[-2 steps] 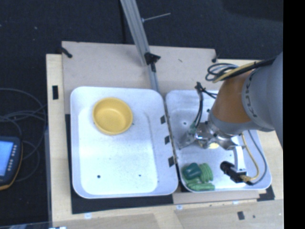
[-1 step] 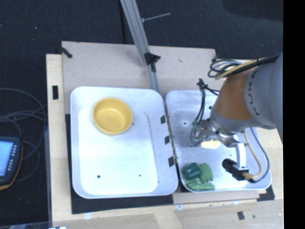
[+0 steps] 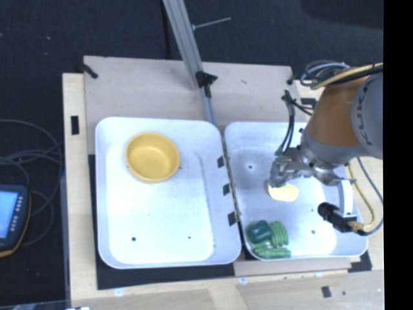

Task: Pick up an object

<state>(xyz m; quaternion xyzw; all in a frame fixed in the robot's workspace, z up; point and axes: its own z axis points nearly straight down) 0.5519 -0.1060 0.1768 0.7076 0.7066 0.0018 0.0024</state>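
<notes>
My gripper [image 3: 282, 178] reaches down into the right bin [image 3: 248, 147], right over a pale yellow object [image 3: 284, 192] whose top edge it touches or covers. A green object [image 3: 267, 235] of a few lumpy pieces lies near the front edge of that bin. A yellow bowl [image 3: 152, 157] sits upright in the left bin [image 3: 161, 237], toward its back left. The arm's orange band and grey wrist [image 3: 335, 124] hang above the right bin's right half.
A grey metal pole [image 3: 187, 44] slants up from between the bins at the back. A black fitting with cables [image 3: 335, 217] hangs off the wrist over the right bin's right side. A handheld screen device [image 3: 11, 215] lies off the bench at far left.
</notes>
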